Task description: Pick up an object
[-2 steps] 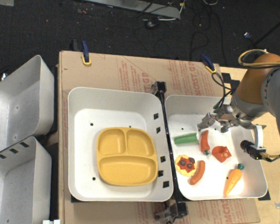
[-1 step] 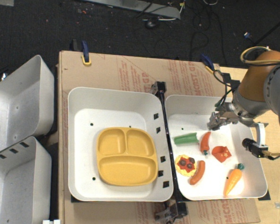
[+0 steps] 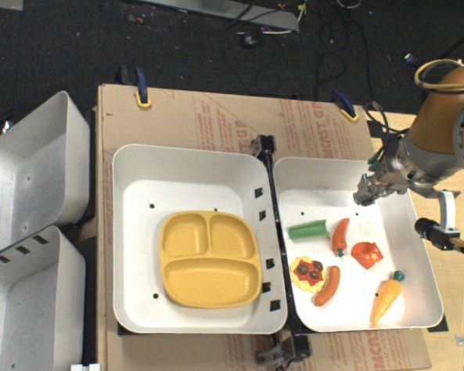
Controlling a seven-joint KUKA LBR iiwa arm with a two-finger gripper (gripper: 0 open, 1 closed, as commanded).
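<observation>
Now the fingers [image 3: 366, 198] hang over the right bin [image 3: 424, 272], their state I cannot tell. The red sausage [image 3: 339, 234] lies just below-left; descend straight, centred across its narrow width.

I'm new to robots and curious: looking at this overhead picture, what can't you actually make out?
- Gripper, camera view: small and dark over the right bin's far wall; open or shut, unclear.
- Arm: cut off by the right edge.
- Pizza-like toy: toppings too small to identify.
- Red toy: shape too small to name.
</observation>
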